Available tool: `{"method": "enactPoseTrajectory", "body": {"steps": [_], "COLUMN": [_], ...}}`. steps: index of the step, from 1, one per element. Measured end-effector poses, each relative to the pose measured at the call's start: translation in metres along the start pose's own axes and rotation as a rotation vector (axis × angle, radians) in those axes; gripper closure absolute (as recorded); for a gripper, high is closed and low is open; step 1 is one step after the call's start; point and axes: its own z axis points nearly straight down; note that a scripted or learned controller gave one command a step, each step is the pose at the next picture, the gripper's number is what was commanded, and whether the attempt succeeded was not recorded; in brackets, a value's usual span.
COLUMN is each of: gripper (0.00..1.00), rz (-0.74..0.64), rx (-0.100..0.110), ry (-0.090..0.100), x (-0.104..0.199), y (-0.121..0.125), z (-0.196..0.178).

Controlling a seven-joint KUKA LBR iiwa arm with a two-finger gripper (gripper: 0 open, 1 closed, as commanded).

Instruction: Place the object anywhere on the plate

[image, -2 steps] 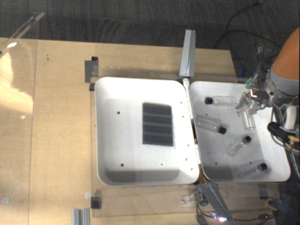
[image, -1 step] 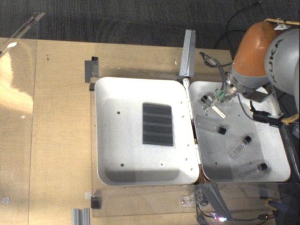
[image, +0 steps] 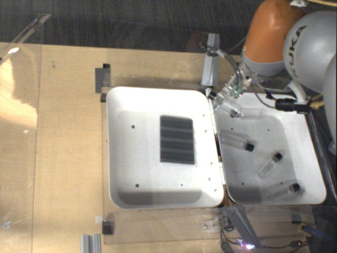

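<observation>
Gripper (image: 230, 100) poised over the right bin's (image: 310, 157) far-left corner, a clear vial (image: 227, 107) apparently at its tips; how wide they stand, I cannot tell.

Nearest, three clear black-capped vials (image: 269, 165) lie scattered in that bin; beside it, the left bin (image: 126, 141) holds a dark ribbed plate (image: 177, 139). Beyond, "KUKA" is lettered on the grey arm (image: 310, 46).
</observation>
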Motion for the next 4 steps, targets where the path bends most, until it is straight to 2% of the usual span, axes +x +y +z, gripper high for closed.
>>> {"method": "enactPoseTrajectory", "body": {"steps": [1,2,3,4], "gripper": [1.0,1.0,1.0,1.0], "rz": [-0.31,-0.679,-0.281,0.298], "rx": [-0.001,-0.004,-0.003,0.001], "ry": [0.001,-0.003,-0.001,0.002], "x": [0.071,0.085,0.121,0.144], "y": [0.051,0.078,0.113,0.139], "z": [-0.041,-0.178,-0.251,-0.249]}}
